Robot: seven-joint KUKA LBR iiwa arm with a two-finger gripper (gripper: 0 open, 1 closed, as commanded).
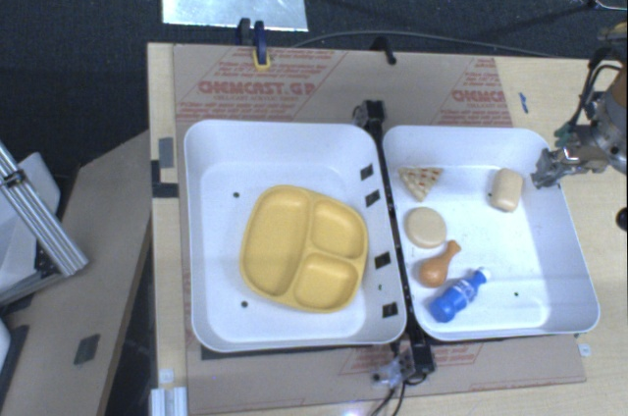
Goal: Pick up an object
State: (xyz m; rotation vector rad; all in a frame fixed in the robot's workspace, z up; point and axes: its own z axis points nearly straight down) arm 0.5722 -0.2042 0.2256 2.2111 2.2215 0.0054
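The right bin (559, 237) holds a waffle-patterned wedge (421, 180), a round tan cookie (426, 227), a brown drumstick (439, 264), a blue bottle (456, 295) and a beige bread-like lump (506, 189). My gripper (548, 171) hangs at the bin's upper right rim, just right of the beige lump and apart from it. Nothing shows between its fingers.
The left bin (211, 208) holds a yellow divided plate (304, 248). A black clip strip (378, 208) runs between the bins. A cardboard sheet (294, 80) lies under both. A metal frame (34, 218) stands at the left edge.
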